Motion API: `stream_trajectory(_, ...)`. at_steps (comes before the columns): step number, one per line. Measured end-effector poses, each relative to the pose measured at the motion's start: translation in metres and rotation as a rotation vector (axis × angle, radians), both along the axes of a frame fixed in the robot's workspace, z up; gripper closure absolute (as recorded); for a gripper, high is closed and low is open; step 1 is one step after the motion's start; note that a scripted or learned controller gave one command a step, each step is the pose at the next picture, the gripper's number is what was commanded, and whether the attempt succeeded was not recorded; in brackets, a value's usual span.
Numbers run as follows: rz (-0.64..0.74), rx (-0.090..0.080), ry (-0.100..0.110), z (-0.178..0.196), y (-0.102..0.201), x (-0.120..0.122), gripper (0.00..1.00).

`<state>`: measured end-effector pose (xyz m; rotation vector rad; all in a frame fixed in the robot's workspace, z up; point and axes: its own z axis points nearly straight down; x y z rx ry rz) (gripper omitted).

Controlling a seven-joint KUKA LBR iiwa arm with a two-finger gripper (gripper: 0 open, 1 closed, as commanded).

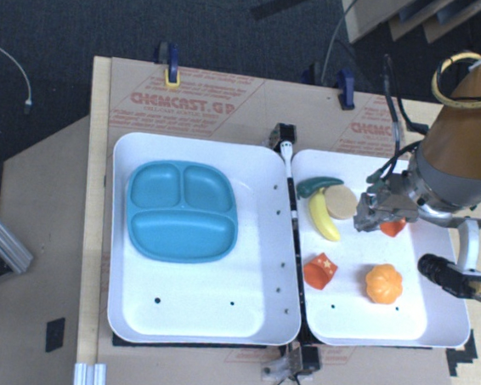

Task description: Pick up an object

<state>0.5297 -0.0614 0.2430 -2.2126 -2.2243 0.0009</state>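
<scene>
one grey arm with orange band (472, 126) comes in from the right, over the right shallow white bin (431, 334). landmark for all places: the yellow plastic banana (324, 217), lying near the left wall of the right bin, upper half, long axis running top to bottom with a slight slant.

two-finger gripper (373, 213) is low over the right bin, right of the banana, close but apart from it. gripper state: cannot tell, the dark tool head hides it from above. nothing seen held.

small red object (394, 228), shape unclear, sits further right of the banana, right against the gripper's right side and partly hidden under it. closest pickable thing to the tool.

round beige flat disc (340, 203) is just right of the banana's upper end, touching or nearly touching it, between banana and gripper. dark green curved piece (315, 185) is just above the banana's top end, near the disc's upper edge.

red-orange chunky block (320, 271) lies below the banana, apart from it. round orange ribbed fruit toy (384, 284) is below and right of the banana, right of the block, well apart from the gripper.

left shallow white bin (202, 313) is left of the banana, across the bin walls. it holds a blue three-compartment plastic plate (184, 210), flat, in its upper left part, well apart from the banana.

both bins sit on a brown board with red print (201, 99); two blue clamps (171, 60) at the board's far edge, above the banana.
</scene>
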Motion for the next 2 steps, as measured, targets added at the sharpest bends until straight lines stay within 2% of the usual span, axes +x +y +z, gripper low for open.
stream_trajectory(1,0.000,0.000,-0.001,0.005,0.055,-0.009,1.00)
stream_trajectory(2,0.001,0.000,0.001,-0.011,0.114,-0.013,1.00)
